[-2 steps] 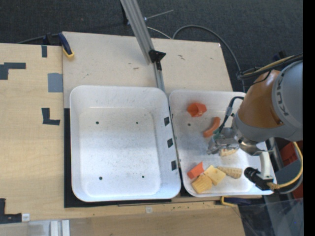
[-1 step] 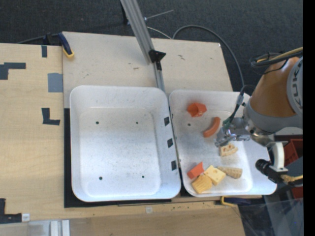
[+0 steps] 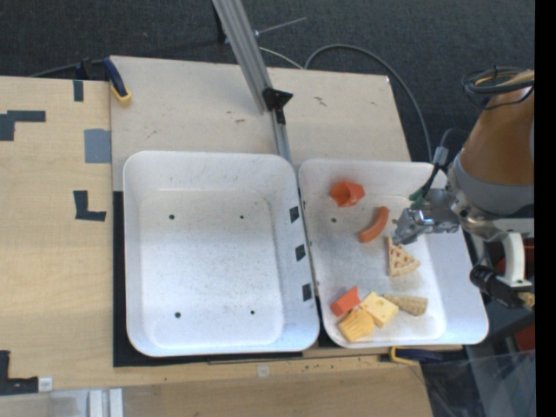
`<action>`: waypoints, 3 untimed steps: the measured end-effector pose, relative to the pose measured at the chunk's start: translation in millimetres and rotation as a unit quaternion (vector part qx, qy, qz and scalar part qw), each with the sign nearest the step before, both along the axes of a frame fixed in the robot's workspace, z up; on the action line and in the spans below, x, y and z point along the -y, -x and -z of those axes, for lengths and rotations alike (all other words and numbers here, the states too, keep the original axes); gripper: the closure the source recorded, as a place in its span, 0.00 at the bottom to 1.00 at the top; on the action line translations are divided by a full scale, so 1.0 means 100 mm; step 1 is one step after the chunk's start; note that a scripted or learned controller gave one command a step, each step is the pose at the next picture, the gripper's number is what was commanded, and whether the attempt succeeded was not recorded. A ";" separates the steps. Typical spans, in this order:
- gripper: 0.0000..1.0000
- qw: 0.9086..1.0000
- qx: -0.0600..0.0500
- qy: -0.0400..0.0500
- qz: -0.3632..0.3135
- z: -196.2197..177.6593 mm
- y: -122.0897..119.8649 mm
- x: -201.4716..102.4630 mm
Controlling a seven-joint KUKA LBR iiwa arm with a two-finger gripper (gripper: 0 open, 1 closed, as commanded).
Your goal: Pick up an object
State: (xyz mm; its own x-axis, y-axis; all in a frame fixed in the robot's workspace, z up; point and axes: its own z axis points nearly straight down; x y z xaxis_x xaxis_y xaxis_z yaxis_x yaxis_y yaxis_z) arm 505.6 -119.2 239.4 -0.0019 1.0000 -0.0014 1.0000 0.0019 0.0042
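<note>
Grey gripper (image 3: 407,231) low in right bin (image 3: 452,320), above pizza wedge (image 3: 400,260) beside sausage (image 3: 373,224); jaw state unclear, likely lining up.

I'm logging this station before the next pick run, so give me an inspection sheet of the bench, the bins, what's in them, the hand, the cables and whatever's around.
Surface: wooden bench with dark tape marks at its left; two white bins side by side, left bin and right bin.
Job's things, all in the right bin: orange block, sausage, pizza slice, orange wedge, yellow cheese, waffle piece, tan cone piece.
Clutter: nothing seen.
Hand: hand low over the right bin, between sausage and pizza slice; grip state unclear.
Cables: a grey cable arcs behind the right bin.
Surroundings: slanted metal pole, blue-yellow clamp, dark carpet.
</note>
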 end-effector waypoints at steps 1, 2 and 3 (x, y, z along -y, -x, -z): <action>1.00 1.000 -0.003 -0.001 -0.002 0.11 -0.30 -0.47; 1.00 1.000 -0.002 -0.001 -0.003 0.02 -0.49 -0.95; 1.00 1.000 -0.002 -0.002 -0.003 -0.05 -0.72 -1.45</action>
State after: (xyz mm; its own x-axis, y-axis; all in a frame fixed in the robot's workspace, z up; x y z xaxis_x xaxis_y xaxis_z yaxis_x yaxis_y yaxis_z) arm 577.7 26.2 244.8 -0.0071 1.0000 0.0020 1.0000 0.0071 0.0001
